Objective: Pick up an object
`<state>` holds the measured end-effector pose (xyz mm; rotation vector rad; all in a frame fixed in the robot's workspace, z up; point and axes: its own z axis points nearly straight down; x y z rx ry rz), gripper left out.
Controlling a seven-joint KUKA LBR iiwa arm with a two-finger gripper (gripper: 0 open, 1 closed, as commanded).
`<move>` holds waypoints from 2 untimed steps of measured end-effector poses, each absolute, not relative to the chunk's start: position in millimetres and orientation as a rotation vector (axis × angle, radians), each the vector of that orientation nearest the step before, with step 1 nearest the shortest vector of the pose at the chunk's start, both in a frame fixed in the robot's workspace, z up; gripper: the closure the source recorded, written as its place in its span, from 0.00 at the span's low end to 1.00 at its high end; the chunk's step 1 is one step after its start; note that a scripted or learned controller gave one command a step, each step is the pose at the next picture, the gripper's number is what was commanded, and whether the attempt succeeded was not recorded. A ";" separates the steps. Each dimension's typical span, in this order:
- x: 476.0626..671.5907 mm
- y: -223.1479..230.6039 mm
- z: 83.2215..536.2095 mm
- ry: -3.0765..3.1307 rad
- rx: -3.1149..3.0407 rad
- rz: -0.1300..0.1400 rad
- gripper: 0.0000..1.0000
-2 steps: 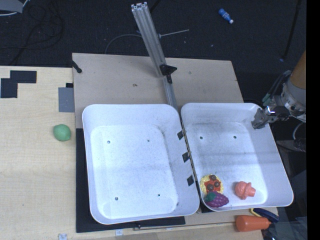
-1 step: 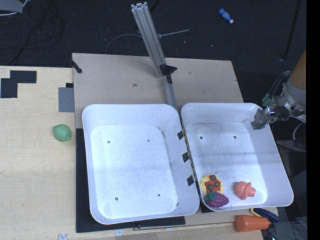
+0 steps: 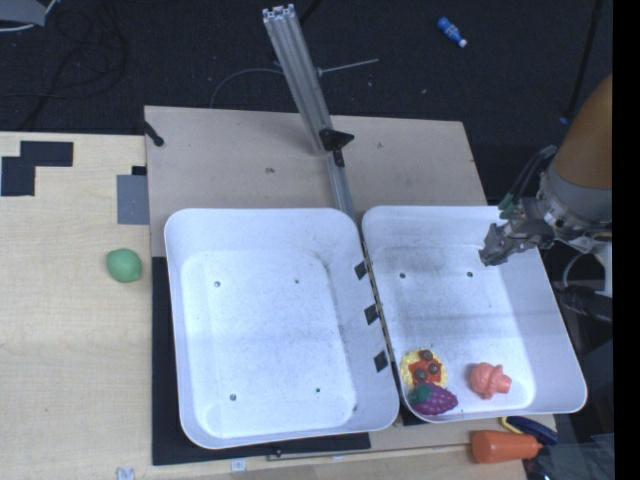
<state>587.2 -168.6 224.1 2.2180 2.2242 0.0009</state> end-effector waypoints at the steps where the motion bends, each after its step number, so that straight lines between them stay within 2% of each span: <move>1: 580.0 -111.7 232.6 2.226 2.218 0.002 1.00; 2: 573.9 -68.0 228.8 2.225 2.219 0.000 1.00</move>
